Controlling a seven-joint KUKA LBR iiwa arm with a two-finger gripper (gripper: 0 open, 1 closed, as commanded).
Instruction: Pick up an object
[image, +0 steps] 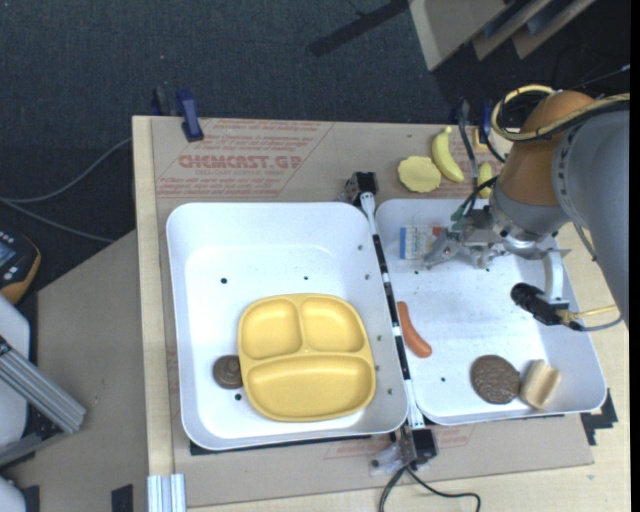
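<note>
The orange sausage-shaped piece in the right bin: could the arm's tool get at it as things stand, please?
Probably yes. The orange sausage-shaped piece lies uncovered by the right white bin's left wall, nothing on top; the tool sits farther back. That wall may crowd a grasp.

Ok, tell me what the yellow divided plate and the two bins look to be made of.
Yellow divided plate: likely moulded plastic, smooth and slightly glossy, with soft rounded compartment ridges. Left bin and right bin: probably thin formed plastic, white and mostly matte, with rounded corners and rolled rims.
</note>
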